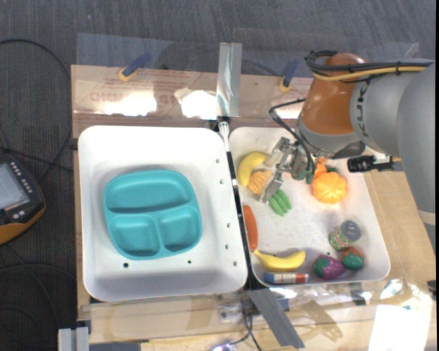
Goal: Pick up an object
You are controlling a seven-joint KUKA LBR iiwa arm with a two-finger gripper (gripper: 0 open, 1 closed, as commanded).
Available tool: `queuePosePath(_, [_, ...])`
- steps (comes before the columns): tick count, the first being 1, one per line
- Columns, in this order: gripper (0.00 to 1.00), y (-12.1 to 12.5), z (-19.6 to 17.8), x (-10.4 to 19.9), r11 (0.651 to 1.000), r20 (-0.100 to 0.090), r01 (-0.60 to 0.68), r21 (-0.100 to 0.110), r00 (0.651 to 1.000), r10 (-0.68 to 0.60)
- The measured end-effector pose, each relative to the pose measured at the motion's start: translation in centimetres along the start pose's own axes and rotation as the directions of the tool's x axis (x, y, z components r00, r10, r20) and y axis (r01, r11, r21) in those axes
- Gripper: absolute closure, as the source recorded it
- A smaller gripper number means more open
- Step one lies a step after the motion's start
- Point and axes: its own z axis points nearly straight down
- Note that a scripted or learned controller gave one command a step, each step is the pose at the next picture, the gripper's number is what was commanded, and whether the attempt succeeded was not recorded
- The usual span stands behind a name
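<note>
Far left, a handheld control pendant [7, 194] lies on the floor beside the surface. The left bin [95, 269] holds a teal divided tray [152, 212]. In the right bin [377, 225], from its left wall: an orange carrot [250, 227], a banana [280, 259] with a marker pen [285, 277] below it, a yellow lemon-like fruit [249, 164], a corn cob [260, 180] and a green bean pod [279, 202]. The claw [279, 168] hangs just over the corn, fingers apart, nothing between them. Further right sit an orange pumpkin [329, 187], a small can [345, 234], a purple toy [328, 268] and a strawberry [353, 259]. By my judgement the pick is not yet made: the approach looks nearly done, while closing and lifting remain.
</note>
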Motion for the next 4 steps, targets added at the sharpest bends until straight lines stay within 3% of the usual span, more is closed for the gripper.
queuePosePath(1, [0.0,-2.1,-0.1,4.5,1.0,-0.001,0.009,0.002,1.0,-0.009])
queuePosePath(2, [1.0,-2.0,-1.2,4.4,1.0,0.004,0.011,0.002,1.0,-0.011])
queuePosePath(3, [1.0,3.7,-9.4,7.1,0.968,-0.013,-0.25,0.007,0.968,0.25])
queuePosePath(4, [1.0,6.3,-16.8,3.7,0.931,-0.01,-0.364,0.01,0.931,0.364])
